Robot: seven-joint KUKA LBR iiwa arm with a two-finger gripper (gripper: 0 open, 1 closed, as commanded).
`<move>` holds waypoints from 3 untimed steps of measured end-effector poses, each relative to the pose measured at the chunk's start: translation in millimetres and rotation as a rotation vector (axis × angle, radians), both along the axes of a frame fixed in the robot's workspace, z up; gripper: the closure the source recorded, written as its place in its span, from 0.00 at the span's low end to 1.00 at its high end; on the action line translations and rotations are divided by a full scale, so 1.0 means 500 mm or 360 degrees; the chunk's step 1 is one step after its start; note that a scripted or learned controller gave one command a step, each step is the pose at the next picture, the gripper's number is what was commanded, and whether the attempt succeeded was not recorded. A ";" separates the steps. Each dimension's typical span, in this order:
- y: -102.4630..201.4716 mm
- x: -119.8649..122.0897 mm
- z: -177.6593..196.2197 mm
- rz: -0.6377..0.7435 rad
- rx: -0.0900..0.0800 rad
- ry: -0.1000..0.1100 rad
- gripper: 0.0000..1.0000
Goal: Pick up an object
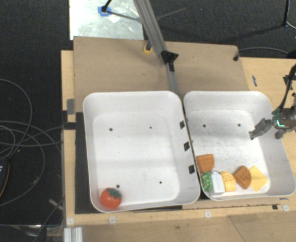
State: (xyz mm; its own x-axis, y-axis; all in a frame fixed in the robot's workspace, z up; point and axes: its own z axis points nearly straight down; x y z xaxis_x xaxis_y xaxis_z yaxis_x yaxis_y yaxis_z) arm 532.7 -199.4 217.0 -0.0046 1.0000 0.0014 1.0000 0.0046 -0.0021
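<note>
Pincer (258, 130) over right bin (238, 105), fingers indistinct

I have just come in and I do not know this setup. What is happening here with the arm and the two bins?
A robot arm reaches in from the right, and its gripper hangs over the right edge of the right bin. It holds nothing that can be seen. In the near part of that bin lies a cluster of toy foods: a brown waffle-like piece, a green and white item, a corn-like piece, another brown piece and a yellow wedge. The left bin holds a red tomato in its near left corner.
</note>
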 end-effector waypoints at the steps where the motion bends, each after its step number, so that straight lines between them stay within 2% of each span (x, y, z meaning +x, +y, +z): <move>1: 0.000 0.002 0.003 0.0000 -0.0002 -0.0005 0.00; 2: -0.016 0.004 -0.087 -0.0006 -0.0002 0.0000 0.00; 3: -0.001 -0.012 -0.194 -0.0006 0.0001 0.0003 0.00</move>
State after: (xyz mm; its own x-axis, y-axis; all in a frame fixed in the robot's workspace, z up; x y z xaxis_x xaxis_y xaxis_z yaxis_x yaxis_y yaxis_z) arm 526.5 -199.8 120.0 -0.0009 1.0000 0.0022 1.0000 0.0009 -0.0040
